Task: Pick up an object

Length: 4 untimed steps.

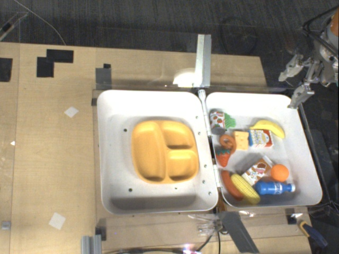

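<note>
Nothing here is actually legible: the small cartons (259, 138) and the blue bottle (274, 188) in the right bin (304, 136) have printed labels, but they're way too small and blurry to make out any words or numbers.

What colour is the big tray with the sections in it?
Yellow-orange. The sectioned tray shows best in the camera view, in the left bin.

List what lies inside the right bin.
The right bin holds a banana, orange, blue bottle, corn cob and small cartons. Whatever lies beneath this pile is covered.
</note>
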Motion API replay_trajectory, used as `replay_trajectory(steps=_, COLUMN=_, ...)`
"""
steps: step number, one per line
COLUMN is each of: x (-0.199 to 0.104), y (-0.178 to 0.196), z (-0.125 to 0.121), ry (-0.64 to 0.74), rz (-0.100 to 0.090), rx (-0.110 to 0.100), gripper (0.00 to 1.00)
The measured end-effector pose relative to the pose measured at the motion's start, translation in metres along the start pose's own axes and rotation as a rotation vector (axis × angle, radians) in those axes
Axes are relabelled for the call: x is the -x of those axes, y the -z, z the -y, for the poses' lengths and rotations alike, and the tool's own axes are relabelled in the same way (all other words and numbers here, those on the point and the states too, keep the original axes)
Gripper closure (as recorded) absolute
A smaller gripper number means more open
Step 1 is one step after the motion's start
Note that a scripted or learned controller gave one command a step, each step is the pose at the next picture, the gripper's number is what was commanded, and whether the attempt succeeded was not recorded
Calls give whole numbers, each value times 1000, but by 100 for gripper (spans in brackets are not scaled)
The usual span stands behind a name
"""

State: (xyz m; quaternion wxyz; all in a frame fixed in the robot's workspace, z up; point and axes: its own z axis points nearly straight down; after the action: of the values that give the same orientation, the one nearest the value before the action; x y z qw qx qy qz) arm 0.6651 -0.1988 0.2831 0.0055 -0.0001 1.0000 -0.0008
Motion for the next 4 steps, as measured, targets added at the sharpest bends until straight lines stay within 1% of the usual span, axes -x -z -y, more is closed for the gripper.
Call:
replay_trajectory(steps=1, x=4, y=-131, z=5, ry=-267, rz=-6, rx=1, gripper=0)
replay_trajectory(steps=2, x=-4, y=-188, z=-13, ry=-510, rz=-12, rx=-5, gripper=0)
replay_trajectory(steps=3, x=-54, y=-184, z=-69, ry=-563, rz=15, rx=3, gripper=0)
replay_trajectory(steps=4, x=-6, y=-188, z=-82, ry=-804, rz=-4, rx=-3, gripper=0)
